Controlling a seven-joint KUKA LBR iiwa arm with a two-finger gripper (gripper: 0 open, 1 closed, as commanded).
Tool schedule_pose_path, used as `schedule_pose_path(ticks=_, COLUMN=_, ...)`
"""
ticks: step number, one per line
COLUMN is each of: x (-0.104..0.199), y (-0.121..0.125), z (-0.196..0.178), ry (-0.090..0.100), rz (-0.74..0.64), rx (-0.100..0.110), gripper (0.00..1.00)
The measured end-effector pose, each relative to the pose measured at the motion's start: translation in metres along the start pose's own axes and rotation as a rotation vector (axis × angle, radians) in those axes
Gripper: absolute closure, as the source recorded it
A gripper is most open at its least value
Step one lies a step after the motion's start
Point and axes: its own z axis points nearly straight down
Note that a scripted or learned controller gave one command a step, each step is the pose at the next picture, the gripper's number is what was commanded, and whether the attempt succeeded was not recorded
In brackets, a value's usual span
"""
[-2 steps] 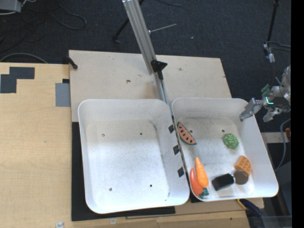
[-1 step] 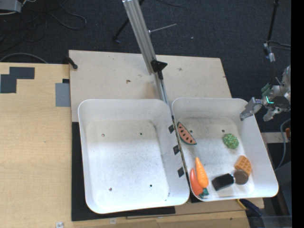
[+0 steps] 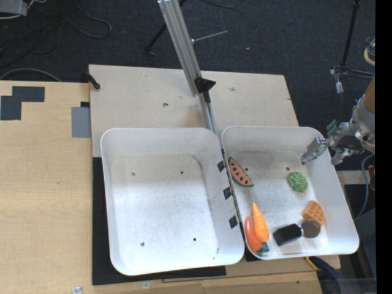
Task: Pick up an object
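Jaws [image 3: 324, 152] spread, pinching nothing, poised over the right bin [image 3: 269, 136] at its far right rim. Approach step, by the look of it. Next: down onto the green lump [image 3: 297, 182] just nearer, mid-bin.

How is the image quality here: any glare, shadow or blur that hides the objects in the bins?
Camera view: even, soft lighting; the left bin floor looks slightly washed out; faint shadows under the carrot and watermelon slice; objects are sharp enough, while the gripper at the right bin rim is small and indistinct.
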Motion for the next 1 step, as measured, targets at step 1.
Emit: schedule_pose_path(ticks=1, x=0.005, y=0.0086, z=0.0578, ry=0.001, rz=-0.002, rx=0.001, gripper=0.0)
